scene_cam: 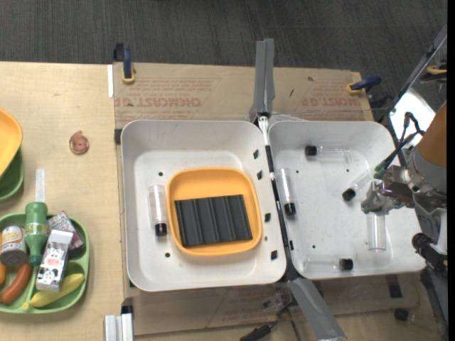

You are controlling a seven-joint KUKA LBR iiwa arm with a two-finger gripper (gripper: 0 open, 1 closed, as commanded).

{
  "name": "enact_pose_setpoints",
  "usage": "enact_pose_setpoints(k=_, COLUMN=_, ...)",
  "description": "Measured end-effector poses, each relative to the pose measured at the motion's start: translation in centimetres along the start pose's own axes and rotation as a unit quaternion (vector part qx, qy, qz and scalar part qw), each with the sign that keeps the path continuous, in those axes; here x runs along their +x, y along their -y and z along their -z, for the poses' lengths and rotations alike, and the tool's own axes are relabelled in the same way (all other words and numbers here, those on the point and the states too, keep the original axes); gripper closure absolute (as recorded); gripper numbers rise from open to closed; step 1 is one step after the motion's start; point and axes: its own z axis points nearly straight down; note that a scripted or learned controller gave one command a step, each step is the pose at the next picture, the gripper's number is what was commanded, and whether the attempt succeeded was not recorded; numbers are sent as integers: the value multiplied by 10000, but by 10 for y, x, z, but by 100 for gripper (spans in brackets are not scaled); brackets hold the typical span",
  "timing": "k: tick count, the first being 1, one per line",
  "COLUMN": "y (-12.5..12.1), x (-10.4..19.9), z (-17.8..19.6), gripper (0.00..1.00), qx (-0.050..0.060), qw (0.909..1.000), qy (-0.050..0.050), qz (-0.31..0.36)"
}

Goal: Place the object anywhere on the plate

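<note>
- Far left of bench: green tray (pixel 71 290) with toy food and a green bottle (pixel 34 231); part of a yellow dish (pixel 8 142) at the edge; a small pink disc (pixel 79 143) lies on the wood.
- Left bin (pixel 135 190): yellow plate (pixel 213 181) near centre, carrying a dark ribbed block (pixel 212 219). A clear tube with black cap (pixel 157 208) lies just beside the plate's left rim, on the bin floor.
- Right bin (pixel 313 190): several clear black-capped tubes, apart from one another. One lies along the left wall (pixel 285 190), one near the top (pixel 323 150), one near the front edge (pixel 334 264), one mid-floor (pixel 355 188).
- A further clear tube (pixel 375 231) stands roughly upright on the floor below the gripper.
- Gripper (pixel 384 199) over the right side of the right bin, arm entering from the right. Finger state: cannot tell; nothing seen between the fingers.
</note>
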Motion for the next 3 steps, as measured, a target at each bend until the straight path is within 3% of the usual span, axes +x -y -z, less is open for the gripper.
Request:
enact_pose_setpoints(k=1, y=-48, x=-3, z=-5, gripper=100, qx=2, qw=9955, qy=7, qz=953)
enact_pose_setpoints(k=2, y=-84, x=-10, z=-4, gripper=100, qx=-7, qw=9756, qy=6, qz=2196)
enact_pose_setpoints(k=3, y=-132, x=-33, z=7, gripper=100, qx=-18, qw=9353, qy=11, qz=3539)
